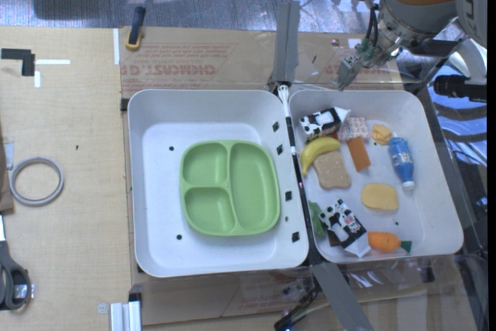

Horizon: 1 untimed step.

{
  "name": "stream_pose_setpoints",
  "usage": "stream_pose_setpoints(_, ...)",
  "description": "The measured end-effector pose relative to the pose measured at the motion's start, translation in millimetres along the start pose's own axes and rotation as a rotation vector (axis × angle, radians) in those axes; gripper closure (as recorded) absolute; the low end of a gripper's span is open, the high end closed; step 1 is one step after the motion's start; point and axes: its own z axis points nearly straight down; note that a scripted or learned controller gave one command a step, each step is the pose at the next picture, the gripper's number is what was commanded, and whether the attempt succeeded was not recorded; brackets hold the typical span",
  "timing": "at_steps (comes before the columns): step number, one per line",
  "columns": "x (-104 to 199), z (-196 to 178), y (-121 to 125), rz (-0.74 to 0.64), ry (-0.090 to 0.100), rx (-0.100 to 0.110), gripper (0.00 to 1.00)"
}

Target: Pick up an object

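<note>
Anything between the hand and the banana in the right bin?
Nothing visible. The hand hangs above the right bin's far rim; the banana lies exposed on the bin floor, with a cow-print carton just beyond it.

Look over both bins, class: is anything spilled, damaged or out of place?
Nothing stands out. The green divided plate sits flat in the left bin; the toy foods lie loose inside the right bin, none spilled. The tool hangs above the rear rim.

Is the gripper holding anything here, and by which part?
Nothing is held: the gripper hangs above the far rim of the right bin, apart from the toy food.
</note>
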Motion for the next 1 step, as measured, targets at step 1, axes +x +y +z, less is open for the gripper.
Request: stream_pose_setpoints(1,0.3,0.2,0.2,0.0,0.0,0.0,0.0)
